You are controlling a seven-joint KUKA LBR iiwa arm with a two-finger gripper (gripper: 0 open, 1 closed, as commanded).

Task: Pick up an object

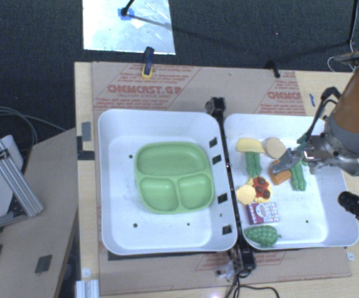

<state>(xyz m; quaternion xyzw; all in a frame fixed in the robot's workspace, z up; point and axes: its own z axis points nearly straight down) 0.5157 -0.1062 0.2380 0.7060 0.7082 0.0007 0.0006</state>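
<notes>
My gripper hung low over the orange block, just right of green pickle; finger state: couldn't tell. Best approach: centre on block, descend straight, avoid nudging neighbours.

- Bright, even light falls from above on the two white bins.
- A shiny silver sheet at the top glares.
- Shadows are soft and small.
- The picture looks a bit grainy, not sharp.
</notes>
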